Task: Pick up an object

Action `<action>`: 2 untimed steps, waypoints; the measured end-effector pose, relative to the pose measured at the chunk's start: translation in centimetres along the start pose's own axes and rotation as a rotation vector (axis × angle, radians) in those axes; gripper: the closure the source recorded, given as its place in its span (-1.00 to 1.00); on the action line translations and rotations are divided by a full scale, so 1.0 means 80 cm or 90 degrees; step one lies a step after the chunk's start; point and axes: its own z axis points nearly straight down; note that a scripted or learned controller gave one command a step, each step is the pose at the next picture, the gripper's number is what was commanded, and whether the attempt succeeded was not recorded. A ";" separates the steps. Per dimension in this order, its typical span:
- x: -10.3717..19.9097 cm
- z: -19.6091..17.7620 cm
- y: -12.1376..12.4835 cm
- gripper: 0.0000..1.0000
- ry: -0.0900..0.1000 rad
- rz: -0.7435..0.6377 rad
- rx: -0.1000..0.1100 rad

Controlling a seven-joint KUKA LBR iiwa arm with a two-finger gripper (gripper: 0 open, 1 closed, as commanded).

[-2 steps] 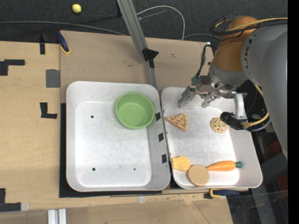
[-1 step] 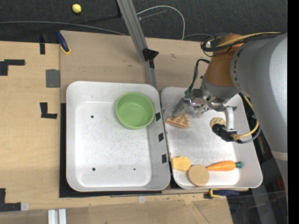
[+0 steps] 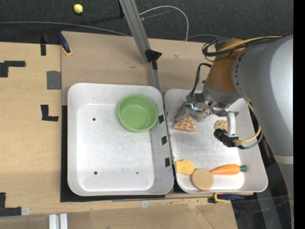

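My gripper [image 3: 187, 112] hangs low over the upper part of the right bin [image 3: 255, 175], its fingers pointing down and left. A tan pizza-slice toy [image 3: 185, 125] lies right below the fingertips, touching or nearly so. A small round cookie [image 3: 220, 125] sits to its right, beside the arm's black fitting. Along the bin's front edge lie a yellow waffle piece [image 3: 184, 166], a round tan disc [image 3: 202, 179] and an orange carrot [image 3: 226, 170]. I see nothing held between the fingers.
The left bin [image 3: 86, 175] holds a green bowl [image 3: 137, 112] at its upper right. A metal pole [image 3: 138, 30] slants down to the divider between the bins. Cables loop around the arm's wrist. A yellow ball [image 3: 77, 8] lies far off at the top left.
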 end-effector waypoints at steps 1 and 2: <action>0.001 -0.013 0.000 1.00 0.001 -0.001 0.000; -0.003 -0.091 -0.001 1.00 0.001 0.001 -0.004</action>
